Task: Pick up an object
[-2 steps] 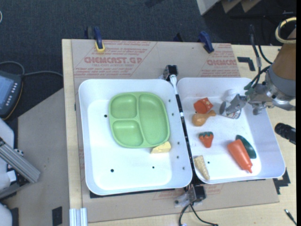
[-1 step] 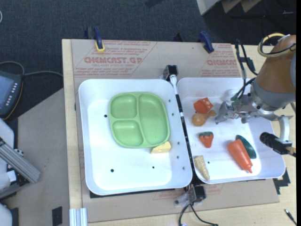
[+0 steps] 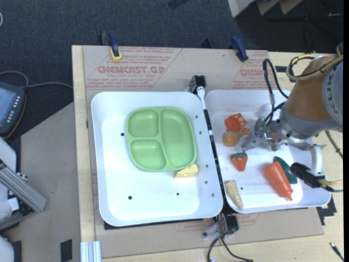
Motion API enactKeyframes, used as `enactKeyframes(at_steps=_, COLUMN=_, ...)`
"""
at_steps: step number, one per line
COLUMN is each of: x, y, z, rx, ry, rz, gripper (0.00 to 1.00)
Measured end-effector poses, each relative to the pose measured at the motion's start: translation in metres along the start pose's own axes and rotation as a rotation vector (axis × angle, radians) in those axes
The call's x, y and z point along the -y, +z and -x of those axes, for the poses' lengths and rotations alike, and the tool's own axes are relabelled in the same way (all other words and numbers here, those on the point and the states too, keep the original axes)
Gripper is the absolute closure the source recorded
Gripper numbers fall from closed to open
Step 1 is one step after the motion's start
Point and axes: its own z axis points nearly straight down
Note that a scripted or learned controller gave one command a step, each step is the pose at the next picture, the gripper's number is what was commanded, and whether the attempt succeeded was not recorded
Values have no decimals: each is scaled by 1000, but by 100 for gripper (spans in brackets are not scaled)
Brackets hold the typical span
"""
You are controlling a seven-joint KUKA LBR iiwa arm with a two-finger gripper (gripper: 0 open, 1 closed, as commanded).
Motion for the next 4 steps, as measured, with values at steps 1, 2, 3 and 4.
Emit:
enactKeyframes(at_steps=1, x=-1, y=-14, z=1, rx=2, ry=1, rz=6, gripper=100)
enactKeyframes(at_steps=2, x=-2, y=-78, z=3, rx=4, ry=0, rz=13, gripper=100)
enactKeyframes(at_steps=3, x=-3, y=-131, z=3, rx=4, ry=-1, rz=11, gripper=100)
enactKeyframes(at_steps=4, x=13, y=-125, z=-44, rx=0, ry=-3, rz=3, gripper=100)
